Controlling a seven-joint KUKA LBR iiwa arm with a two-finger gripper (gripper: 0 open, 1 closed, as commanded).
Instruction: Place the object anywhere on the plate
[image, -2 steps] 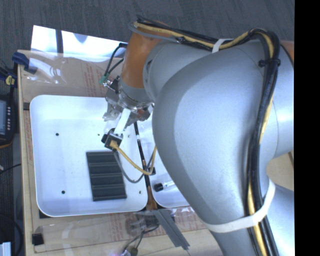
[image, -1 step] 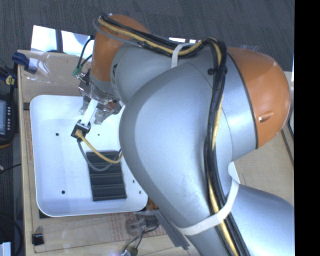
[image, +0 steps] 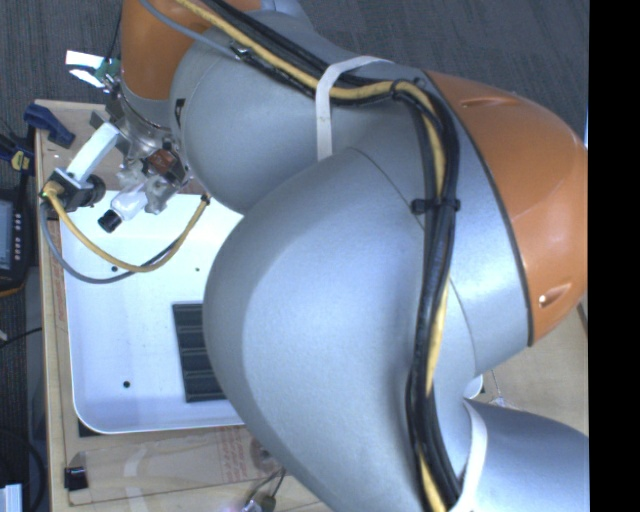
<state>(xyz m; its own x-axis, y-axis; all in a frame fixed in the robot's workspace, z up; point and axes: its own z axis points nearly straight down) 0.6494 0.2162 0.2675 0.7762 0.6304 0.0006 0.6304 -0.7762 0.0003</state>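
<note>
My grey arm with its orange band (image: 400, 250) covers most of the camera view and hides much of the bench. The gripper (image: 125, 195) hangs at the upper left, over the far end of a white bin (image: 120, 340). On the bin's floor lies a dark grey ribbed rectangular object (image: 195, 350), its right side hidden under the arm. It sits well below the gripper in the image and apart from it.
A yellow cable (image: 150, 262) loops from the gripper over the bin floor. A blue clamp (image: 45, 120) sits at the bench's top-left corner, and a black device (image: 12, 235) at the left edge. Wooden bench surface (image: 150, 465) runs along the bottom.
</note>
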